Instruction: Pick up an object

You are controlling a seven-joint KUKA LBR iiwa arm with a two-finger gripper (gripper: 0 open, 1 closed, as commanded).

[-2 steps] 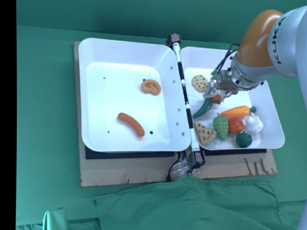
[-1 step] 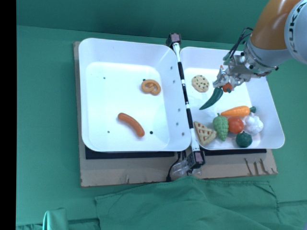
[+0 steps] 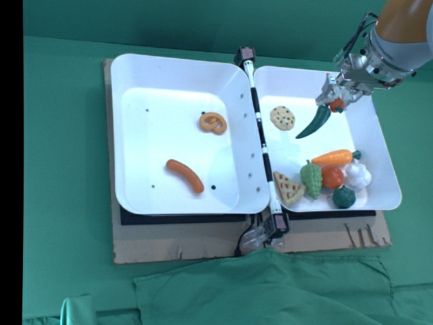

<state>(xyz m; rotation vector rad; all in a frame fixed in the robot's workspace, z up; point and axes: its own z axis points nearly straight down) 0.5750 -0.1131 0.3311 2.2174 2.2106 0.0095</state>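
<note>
Gripper (image 3: 333,100) grasps the green pepper (image 3: 314,122) by its stem end above the right bin (image 3: 385,156)'s far edge; lift vertically, avoiding swing.

Gripper (image 3: 333,100) clamps a green chili pepper (image 3: 315,122) by its stem, the pod hanging below the jaws over the right bin (image 3: 379,147).

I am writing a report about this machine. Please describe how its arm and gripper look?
The arm has a wide orange band over a light grey wrist section. Below it sits a metallic silver gripper with small dark parts. Thin dark cables loop along the wrist's side. No readable markings are visible.
</note>
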